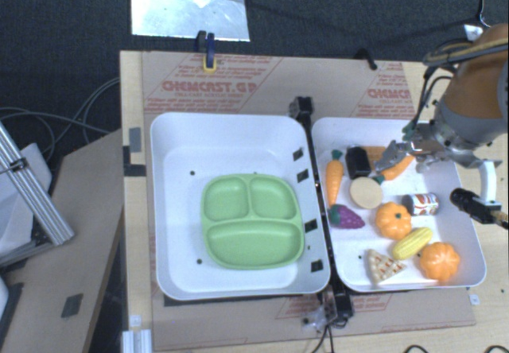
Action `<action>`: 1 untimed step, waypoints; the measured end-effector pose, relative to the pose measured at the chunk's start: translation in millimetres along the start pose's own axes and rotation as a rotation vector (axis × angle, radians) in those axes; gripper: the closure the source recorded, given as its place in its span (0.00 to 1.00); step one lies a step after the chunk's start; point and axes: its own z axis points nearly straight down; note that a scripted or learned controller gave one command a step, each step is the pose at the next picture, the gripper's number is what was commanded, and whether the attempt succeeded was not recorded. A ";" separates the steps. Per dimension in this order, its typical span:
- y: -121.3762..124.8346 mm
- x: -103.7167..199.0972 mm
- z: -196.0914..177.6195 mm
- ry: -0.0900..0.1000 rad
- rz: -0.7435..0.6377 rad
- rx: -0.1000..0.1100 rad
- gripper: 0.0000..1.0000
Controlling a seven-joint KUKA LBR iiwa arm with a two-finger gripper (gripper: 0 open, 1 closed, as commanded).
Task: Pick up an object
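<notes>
Seeing my gripper (392, 159) pinching an orange carrot (400, 166) above the right bin (477, 264), crowded toys below, bare floor toward its far rim.

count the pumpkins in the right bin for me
2. One pumpkin sits mid-bin beside the round cracker; the other pumpkin is near the front right corner. The arm may hide more.

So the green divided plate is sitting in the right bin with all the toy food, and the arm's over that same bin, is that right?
Not quite. The camera view shows the green divided plate in the left bin, on its own. The toy food, such as the carrot and the two pumpkins, lies in the right bin, and the arm's gripper is over that right bin.
</notes>
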 end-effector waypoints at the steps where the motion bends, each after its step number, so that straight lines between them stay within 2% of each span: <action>1: -4.8 0.8 43.0 0.000 0.000 -0.001 0.00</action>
